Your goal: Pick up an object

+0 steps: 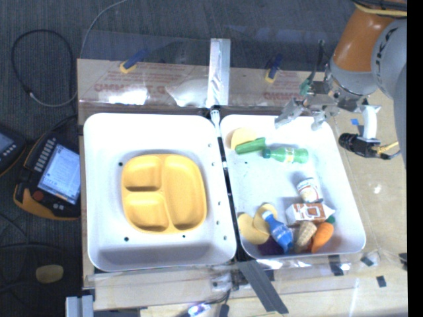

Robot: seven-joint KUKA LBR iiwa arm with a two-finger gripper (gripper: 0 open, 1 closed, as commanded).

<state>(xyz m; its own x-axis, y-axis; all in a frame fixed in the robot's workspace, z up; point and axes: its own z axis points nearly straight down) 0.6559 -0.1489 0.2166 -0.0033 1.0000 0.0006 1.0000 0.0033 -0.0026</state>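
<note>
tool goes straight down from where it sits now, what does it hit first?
Probably bare floor of the right bin, near its back right corner. The tool hangs over that corner, and the nearest item, the green bottle, lies off to the side. Depth is hard to judge from this slanted view.

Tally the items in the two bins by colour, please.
Yellow: 4, tray, piece, two near
Green: 2, bottle, vegetable
Blue: 1, bottle
Orange: 1, carrot
Brown-white: 2, carton, jar
Tan: 1, cone
Purple: 1
Total: 12
</note>
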